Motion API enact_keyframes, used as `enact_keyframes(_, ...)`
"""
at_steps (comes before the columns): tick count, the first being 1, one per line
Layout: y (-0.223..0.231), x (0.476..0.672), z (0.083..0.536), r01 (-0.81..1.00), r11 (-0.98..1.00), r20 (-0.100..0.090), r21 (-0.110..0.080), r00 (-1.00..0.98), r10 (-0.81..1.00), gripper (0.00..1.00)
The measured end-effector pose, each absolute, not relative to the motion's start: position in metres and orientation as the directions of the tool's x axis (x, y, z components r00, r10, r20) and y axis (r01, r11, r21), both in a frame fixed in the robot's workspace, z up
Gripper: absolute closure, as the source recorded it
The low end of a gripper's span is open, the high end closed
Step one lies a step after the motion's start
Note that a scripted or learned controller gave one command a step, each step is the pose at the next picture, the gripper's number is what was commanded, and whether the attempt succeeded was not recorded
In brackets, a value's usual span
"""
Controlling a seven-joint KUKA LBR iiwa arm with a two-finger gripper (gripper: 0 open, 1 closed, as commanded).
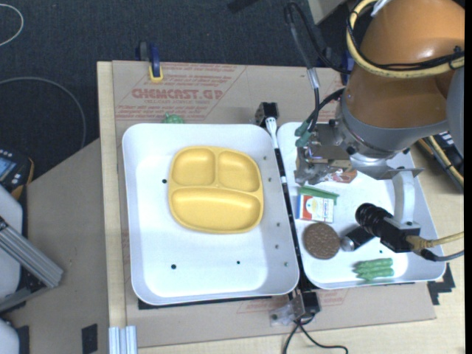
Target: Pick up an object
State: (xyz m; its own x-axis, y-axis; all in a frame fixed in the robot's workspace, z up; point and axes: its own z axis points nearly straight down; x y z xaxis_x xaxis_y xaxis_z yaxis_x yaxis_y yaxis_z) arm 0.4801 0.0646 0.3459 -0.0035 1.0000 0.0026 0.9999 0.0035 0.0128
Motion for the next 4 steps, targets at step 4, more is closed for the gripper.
enact_keyframes(4,0.107,0.478,0.361,1.0,0.006,0.0,-0.007,-0.006,1.0,1.0)
